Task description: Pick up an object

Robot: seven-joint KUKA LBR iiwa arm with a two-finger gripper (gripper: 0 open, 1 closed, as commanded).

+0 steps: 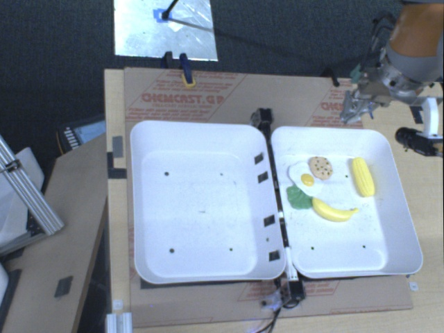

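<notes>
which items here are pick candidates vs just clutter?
Job:
banana
corn cob
cookie
fried egg
green leaf
gripper

Lying about:
blue clamp
foil sheet
left bin

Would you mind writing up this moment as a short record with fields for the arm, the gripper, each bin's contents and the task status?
arm: grey with orange band, at the view's upper right
gripper: above the bench just beyond the right bin's far rim, holding nothing visible
right bin: fried egg, cookie, corn cob, banana, green leaf
left bin: bare white floor
layout: items clustered in the right bin's far half
task status: nothing picked up yet
</notes>
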